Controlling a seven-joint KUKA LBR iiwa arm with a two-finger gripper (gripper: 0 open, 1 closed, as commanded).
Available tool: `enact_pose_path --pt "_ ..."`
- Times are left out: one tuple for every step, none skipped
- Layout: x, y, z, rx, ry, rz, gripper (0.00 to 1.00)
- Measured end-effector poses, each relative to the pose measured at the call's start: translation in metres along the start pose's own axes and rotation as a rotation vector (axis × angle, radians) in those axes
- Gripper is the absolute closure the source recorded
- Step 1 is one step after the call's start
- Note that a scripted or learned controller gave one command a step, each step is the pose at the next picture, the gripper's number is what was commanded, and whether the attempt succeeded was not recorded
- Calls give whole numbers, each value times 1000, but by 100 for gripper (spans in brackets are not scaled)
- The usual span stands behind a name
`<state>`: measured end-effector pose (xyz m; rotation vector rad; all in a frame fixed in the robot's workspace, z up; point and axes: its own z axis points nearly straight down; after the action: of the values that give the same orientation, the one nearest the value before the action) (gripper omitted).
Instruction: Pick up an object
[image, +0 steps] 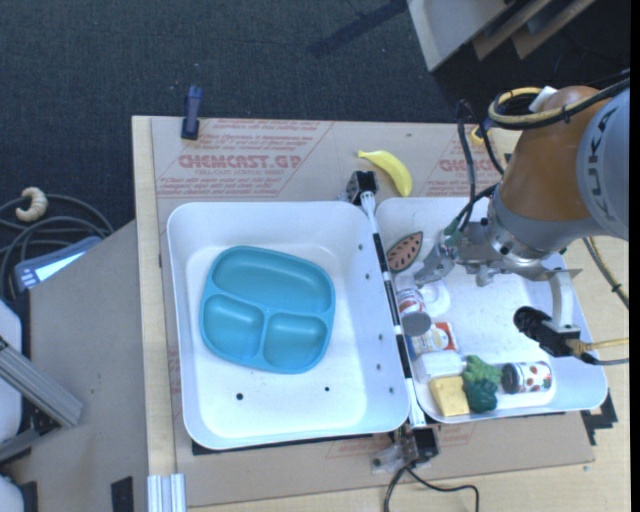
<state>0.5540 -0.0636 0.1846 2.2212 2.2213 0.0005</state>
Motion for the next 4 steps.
enact_pose_path --pt "-30 28 99 -1 -1 1 0" --pt "-29 21 100 1 1 1 0" --pt "-32 19 100 1 1 1 0" --pt "-32 21 88 -3 1 2 100"
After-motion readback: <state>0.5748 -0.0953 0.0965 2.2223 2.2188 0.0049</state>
